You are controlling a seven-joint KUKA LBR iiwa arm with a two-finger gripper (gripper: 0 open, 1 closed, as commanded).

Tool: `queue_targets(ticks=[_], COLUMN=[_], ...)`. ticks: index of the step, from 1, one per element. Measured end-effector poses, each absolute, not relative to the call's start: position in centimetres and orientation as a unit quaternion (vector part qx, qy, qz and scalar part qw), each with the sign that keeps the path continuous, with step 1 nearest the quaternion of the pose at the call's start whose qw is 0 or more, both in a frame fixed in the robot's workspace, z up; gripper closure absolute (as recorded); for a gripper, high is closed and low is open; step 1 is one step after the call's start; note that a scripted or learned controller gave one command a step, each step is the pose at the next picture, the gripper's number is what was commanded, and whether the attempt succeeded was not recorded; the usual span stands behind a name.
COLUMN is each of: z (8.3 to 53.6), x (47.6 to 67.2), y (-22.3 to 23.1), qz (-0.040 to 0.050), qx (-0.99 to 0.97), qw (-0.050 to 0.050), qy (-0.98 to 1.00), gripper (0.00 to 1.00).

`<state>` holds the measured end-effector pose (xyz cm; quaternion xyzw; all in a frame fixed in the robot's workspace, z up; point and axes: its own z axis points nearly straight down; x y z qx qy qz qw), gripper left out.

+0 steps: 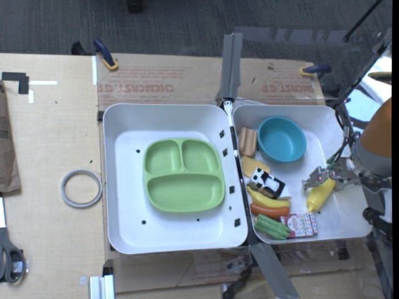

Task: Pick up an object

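- Because the gripper (319, 178) hangs low in the right bin (324, 226), just above the top end of the yellow bottle (319, 195), I judge the step in hand to be the approach or the first closing on an object, and not yet a lift.
- The bottle lies tilted on the bin floor, near the right wall, well apart from the blue bowl (282, 139) at the back.
- Whether the claw is apart or together I cannot tell; the metal parts are small and overlap the bottle's top.
- Nothing is clearly seen between them, so I do not say that it holds something.
- The next move, in my view, calls for a firm closing around the bottle's narrow end and then a straight lift, since a round, tilted body may slip or roll away.
- The arm (381, 132) comes in from the right edge, with its orange band over the bin's right wall and the wrist pointing left and down.
- Other objects lie along the left side of this bin: a banana (267, 198), a black and white toy (267, 182), a pink box (302, 225).
- The left bin (118, 185) bears 1 green plate (183, 174) with 3 parts.
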<state>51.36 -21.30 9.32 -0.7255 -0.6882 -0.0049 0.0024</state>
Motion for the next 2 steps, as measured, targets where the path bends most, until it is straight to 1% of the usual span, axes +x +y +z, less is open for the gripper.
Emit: queue_targets(ticks=[1, 2], z=[10.1, 21.4], x=[51.2, 54.0], y=[-21.7, -15.9], qz=[-0.002, 0.0012], qx=[-0.727, -0.787], qw=[0.0, 0.0], qy=[-0.687, -0.617], gripper=[1.0, 1.0])
